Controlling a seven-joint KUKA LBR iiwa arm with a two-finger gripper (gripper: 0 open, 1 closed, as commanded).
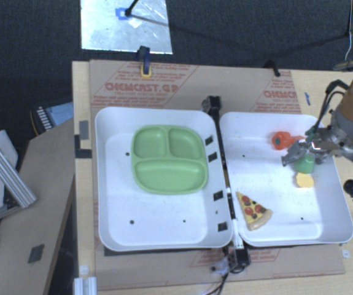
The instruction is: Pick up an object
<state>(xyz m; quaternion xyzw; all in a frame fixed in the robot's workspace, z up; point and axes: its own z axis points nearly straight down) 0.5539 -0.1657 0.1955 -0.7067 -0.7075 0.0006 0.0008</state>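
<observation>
Green object [306, 163] sits at the gripper [303, 154] in the right bin [287, 229], right of frame center, near the bin's right wall; cannot tell if it is gripped. Orange-red toy [280, 141] just left, yellow piece [305, 180] just below. Pizza slice [253, 210] near the bin's lower-left corner, open floor around it. Left bin [112, 183] holds a green divided plate [169, 159], clear of the walls.

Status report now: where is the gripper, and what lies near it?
Gripper low in right bin, over green item. Orange piece, yellow piece beside it. Pizza slice apart.
</observation>
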